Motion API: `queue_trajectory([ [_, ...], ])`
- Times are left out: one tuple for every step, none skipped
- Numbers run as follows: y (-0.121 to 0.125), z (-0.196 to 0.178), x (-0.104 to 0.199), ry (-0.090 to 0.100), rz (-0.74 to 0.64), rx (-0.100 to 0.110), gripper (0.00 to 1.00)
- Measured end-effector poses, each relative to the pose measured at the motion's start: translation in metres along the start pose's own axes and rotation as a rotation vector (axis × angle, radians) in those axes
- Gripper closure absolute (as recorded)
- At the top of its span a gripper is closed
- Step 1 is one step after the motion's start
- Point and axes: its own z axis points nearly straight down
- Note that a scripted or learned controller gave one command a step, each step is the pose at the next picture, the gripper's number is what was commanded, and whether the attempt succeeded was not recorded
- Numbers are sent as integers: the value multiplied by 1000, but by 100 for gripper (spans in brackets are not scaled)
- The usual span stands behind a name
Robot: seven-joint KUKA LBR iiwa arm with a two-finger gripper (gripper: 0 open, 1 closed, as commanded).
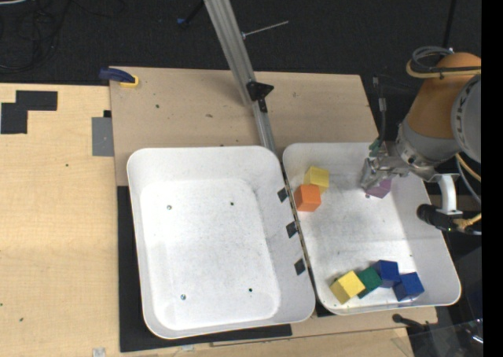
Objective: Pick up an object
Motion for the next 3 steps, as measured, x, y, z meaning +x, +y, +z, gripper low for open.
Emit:
queue_trajectory([
  [2,-42,0,6,-1,17,100],
  [5,-85,0,5,-2,16,100],
  [13,-145,-7,4,-6,13,100],
])
